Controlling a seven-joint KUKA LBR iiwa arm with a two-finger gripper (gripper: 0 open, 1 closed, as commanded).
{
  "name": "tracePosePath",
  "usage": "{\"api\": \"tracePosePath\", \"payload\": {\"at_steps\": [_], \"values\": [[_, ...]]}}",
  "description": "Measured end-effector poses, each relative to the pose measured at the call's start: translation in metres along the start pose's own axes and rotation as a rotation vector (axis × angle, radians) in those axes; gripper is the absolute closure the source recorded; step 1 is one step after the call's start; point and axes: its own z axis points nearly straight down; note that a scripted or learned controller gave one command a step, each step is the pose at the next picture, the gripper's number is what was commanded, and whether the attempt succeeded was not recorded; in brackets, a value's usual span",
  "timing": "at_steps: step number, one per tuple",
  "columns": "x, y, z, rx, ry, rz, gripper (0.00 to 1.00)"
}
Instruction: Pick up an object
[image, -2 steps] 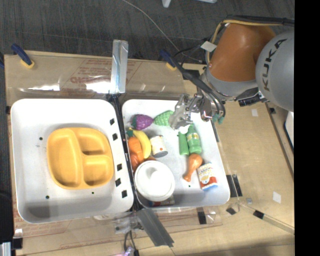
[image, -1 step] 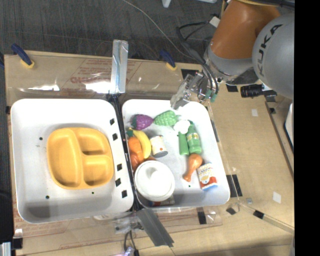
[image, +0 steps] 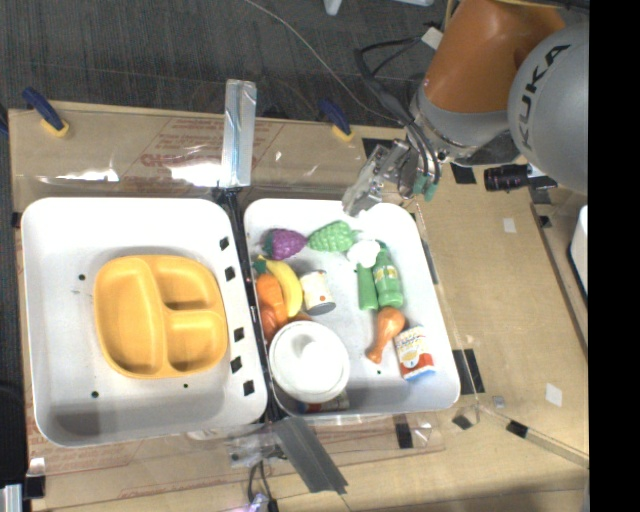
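My gripper (image: 372, 188) hangs over the far edge of the right bin (image: 432, 300), above and just right of a green bumpy toy (image: 333, 237). Nothing shows between its fingers. In that bin lie a purple grape bunch (image: 285, 242), a banana (image: 288, 284), an orange carrot (image: 270, 300), a small can (image: 318, 292), a green bottle (image: 379, 281), a chicken drumstick (image: 384, 331), a small carton (image: 413, 353) and a white bowl (image: 309, 360).
The left bin (image: 60, 250) holds a yellow divided tray (image: 160, 312). A metal clamp strip (image: 238, 130) stands at the far side between the bins. Tape and clips mark the bench around them.
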Motion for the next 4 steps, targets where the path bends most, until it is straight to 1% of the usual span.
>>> {"api": "tracePosePath", "payload": {"at_steps": [4], "values": [[-0.001,0.003,-0.031,0.006,0.011,-0.014,1.0]]}}
